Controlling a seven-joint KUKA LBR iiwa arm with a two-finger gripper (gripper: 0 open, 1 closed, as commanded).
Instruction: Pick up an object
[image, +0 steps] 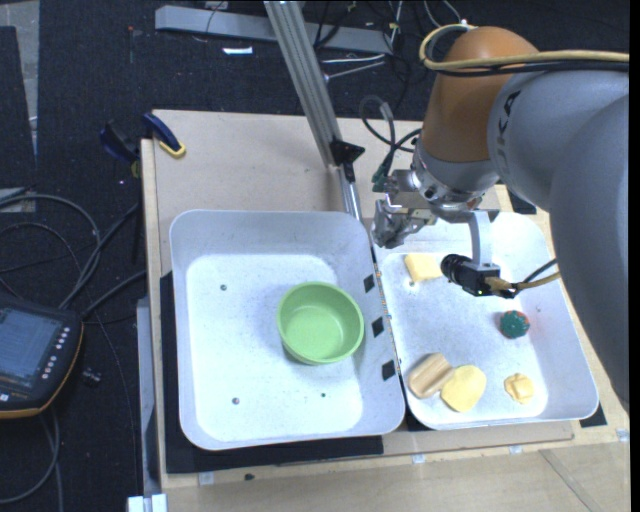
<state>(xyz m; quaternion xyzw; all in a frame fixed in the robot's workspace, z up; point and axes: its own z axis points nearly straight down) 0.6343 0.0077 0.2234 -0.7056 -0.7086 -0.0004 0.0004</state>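
Hanging over the right bin (560, 400) near its divider edge, the gripper (393, 228) carries nothing visible, and its state I cannot tell; it seems poised above the pale yellow block (422, 267) just beside it. Farther from the gripper lie a teal ball (514, 324), a tan piece (429, 374), a yellow lump (464, 388) and a small yellow piece (518, 387), while the left bin (215, 400) holds a green bowl (320, 322).

Green bowl (320, 322) looking like smooth matt plastic, white bins (230, 400) showing a speckled, faintly glossy plastic surface, bench (250, 165) appearing as pale bare wood, arm (560, 140) gleaming in glossy grey and orange.
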